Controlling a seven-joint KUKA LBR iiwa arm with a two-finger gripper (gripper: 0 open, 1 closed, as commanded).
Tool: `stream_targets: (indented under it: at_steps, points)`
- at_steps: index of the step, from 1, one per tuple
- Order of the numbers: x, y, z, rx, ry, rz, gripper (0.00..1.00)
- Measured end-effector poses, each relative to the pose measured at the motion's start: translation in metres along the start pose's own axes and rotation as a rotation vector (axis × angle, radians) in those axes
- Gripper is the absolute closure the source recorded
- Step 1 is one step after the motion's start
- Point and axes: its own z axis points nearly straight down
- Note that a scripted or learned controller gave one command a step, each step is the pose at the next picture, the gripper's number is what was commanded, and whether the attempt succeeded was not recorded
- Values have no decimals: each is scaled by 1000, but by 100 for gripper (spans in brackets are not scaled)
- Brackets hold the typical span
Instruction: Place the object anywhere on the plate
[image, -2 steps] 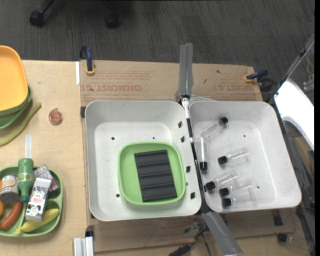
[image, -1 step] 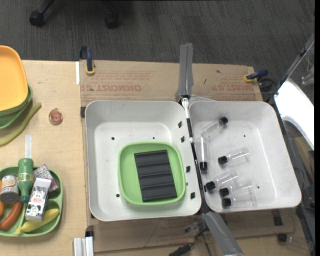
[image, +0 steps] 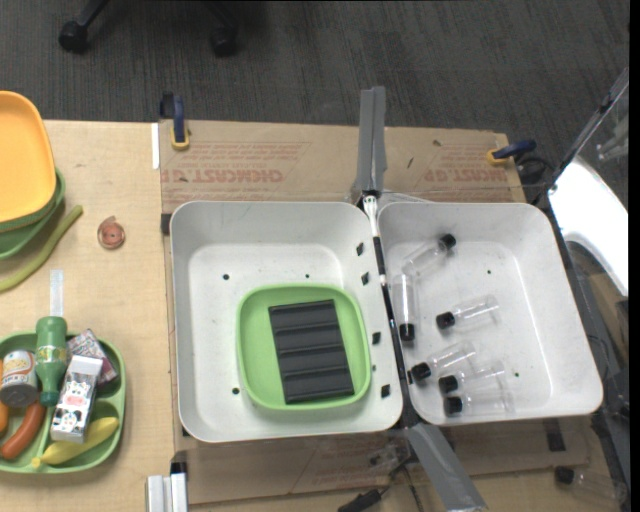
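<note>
Vials (image: 455, 345), clear with black caps, lie scattered in the right bin (image: 560, 300). Green plate (image: 255, 340) sits in the left bin (image: 200, 300), bearing a dark ridged block (image: 310, 350).

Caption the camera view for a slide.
Green plate holding a dark ridged block in left bin; clear vials scattered in right bin.

A robotics lab test bench, set up for pick-and-place trials.

Two shallow white bins (image: 190, 330) are sitting side by side on a cardboard sheet (image: 260, 165) clamped to the table (image: 100, 290), over grey office carpet (image: 300, 50) where chair castors (image: 75, 38) are showing. Clear capped vials (image: 465, 316) are lying in one bin, a green plate (image: 255, 350) in the other, and toy food (image: 60, 400) is waiting on a tray alongside.
</note>
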Motion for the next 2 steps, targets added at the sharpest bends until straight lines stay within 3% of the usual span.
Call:
stream_targets:
  at_steps: [2]
  points:
    - [6, 70, 0, -1, 0, -208, 0]
